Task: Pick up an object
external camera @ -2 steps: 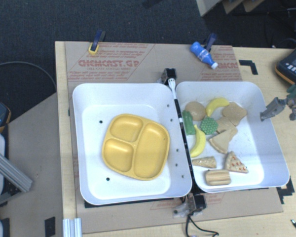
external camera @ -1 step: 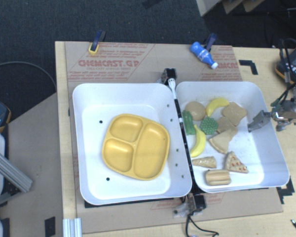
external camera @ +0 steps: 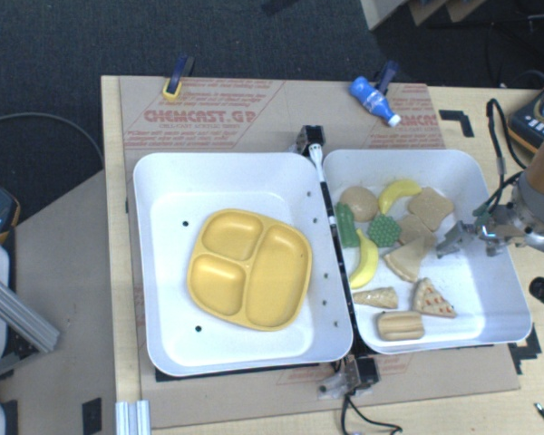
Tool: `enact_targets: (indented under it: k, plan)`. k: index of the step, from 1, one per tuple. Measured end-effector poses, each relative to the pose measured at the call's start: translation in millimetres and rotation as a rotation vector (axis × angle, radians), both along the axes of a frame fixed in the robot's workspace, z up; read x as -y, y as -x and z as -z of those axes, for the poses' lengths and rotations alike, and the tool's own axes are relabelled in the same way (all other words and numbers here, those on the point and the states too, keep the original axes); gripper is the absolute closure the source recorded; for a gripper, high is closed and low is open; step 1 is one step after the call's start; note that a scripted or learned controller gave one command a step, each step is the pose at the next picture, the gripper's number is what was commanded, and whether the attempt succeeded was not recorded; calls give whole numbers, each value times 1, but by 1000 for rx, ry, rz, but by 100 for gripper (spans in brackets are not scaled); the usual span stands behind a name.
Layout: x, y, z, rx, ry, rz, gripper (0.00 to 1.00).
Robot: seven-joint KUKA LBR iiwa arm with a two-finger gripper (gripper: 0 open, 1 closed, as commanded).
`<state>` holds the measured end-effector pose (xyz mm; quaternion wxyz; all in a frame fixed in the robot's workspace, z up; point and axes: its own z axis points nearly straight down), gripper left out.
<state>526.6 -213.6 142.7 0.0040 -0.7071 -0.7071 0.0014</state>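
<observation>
The right bin (external camera: 490, 302) holds several toy foods. Among them are a tan bread slice (external camera: 431, 208), a yellow banana (external camera: 399, 191), a green broccoli piece (external camera: 383, 231), a pizza wedge (external camera: 432, 299) and a brown roll (external camera: 399, 324). My gripper (external camera: 472, 241) hangs over the right side of this bin, just right of the bread slice and a pale half-round slice (external camera: 403, 261). Its fingers stand open, and nothing sits between them. The arm comes in from the right edge.
The left bin (external camera: 163, 324) holds a yellow divided plate (external camera: 249, 267). A blue bottle (external camera: 374, 101) lies on the board behind the right bin. A yellow clamp (external camera: 174, 82) grips the board's far edge. A raised divider (external camera: 328, 234) separates the bins.
</observation>
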Motion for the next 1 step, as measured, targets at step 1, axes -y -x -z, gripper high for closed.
enact_targets:
  k: [1]
  plan:
    - [-1, 1, 54, 0, 0, 0, 0]
